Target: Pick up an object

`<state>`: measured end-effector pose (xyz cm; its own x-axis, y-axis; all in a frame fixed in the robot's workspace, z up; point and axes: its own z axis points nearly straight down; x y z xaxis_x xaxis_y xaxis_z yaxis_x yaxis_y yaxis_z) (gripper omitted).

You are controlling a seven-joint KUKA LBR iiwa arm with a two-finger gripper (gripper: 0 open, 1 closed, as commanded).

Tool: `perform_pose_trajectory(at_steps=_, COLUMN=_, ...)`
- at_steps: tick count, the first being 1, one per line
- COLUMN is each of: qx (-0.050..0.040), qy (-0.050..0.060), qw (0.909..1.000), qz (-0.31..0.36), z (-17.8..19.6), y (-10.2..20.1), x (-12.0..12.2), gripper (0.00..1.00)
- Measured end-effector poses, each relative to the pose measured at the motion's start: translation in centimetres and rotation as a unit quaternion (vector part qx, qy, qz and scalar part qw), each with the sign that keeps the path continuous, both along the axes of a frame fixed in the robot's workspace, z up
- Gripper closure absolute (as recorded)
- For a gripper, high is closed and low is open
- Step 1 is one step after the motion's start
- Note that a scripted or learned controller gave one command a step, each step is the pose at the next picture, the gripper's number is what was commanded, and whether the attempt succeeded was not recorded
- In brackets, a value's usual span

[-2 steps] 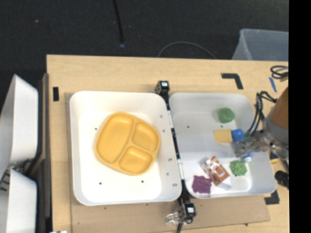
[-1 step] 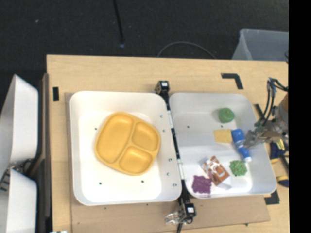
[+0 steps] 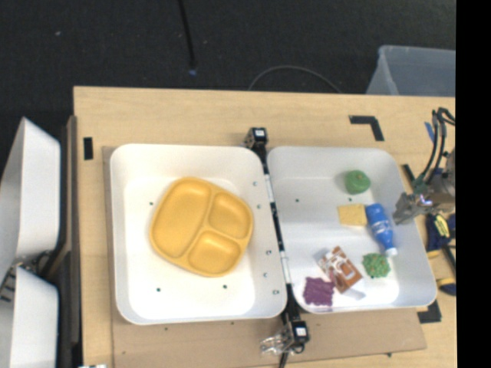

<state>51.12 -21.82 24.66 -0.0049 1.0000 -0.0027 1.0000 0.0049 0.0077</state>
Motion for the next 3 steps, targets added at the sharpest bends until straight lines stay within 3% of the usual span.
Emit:
perform_pose_trajectory(at_steps=1, qx=-0.0001, qy=0.0, qw=1.0, qz=0.0, z=5.4, y=-0.1, x=0.2, gripper=1.0)
perform_pose_trajectory(at_steps=3, qx=0.0008, qy=0.003, qw=1.0, qz=0.0, z=3.6, y=9.4, x=2.8, gripper=1.0)
